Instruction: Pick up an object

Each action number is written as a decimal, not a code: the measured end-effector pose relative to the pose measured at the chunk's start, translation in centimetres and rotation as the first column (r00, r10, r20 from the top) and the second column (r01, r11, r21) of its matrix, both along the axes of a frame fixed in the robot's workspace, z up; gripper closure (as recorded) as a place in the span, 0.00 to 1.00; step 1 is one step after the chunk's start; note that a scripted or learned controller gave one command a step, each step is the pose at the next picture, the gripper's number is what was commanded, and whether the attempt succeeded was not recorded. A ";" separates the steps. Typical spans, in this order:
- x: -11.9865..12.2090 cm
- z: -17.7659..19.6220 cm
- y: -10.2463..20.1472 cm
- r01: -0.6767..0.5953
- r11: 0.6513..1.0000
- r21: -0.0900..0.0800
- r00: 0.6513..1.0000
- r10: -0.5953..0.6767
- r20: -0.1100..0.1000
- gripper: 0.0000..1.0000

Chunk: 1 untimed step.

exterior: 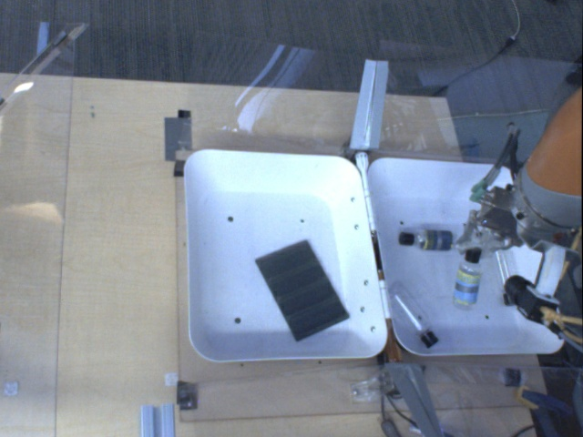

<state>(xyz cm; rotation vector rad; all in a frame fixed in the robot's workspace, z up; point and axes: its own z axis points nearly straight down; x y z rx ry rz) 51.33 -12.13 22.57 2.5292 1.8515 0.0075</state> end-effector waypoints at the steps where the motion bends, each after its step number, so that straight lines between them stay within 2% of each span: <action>1: 3.3 -0.5 3.4 0.092 0.996 0.003 0.996 -0.092 -0.005 1.00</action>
